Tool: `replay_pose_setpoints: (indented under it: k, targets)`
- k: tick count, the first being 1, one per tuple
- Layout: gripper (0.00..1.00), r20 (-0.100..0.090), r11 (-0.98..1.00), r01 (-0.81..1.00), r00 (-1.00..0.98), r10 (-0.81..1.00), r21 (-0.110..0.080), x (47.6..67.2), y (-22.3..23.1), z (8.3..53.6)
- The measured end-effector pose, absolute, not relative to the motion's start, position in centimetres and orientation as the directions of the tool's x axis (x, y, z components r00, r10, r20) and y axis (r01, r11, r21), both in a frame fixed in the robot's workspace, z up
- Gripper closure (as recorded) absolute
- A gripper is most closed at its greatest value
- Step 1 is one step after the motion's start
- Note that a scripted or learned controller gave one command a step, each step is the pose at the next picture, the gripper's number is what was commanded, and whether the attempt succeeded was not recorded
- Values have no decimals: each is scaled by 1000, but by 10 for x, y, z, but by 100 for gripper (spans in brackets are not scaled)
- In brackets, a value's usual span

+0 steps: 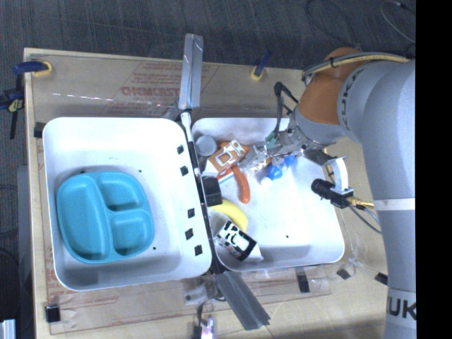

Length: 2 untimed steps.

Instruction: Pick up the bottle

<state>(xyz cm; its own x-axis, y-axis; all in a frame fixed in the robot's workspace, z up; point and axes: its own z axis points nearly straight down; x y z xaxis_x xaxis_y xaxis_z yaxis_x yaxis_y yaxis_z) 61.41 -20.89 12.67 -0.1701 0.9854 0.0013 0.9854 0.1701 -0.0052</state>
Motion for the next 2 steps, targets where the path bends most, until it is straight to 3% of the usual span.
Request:
replay_pose_setpoints:
  k: [1, 2]
  targets:
    - [0, 2, 108, 994, -108, 994, -7, 622, -201, 106]
    - [0, 2, 123, 992, -123, 992, -4, 595, -210, 159]
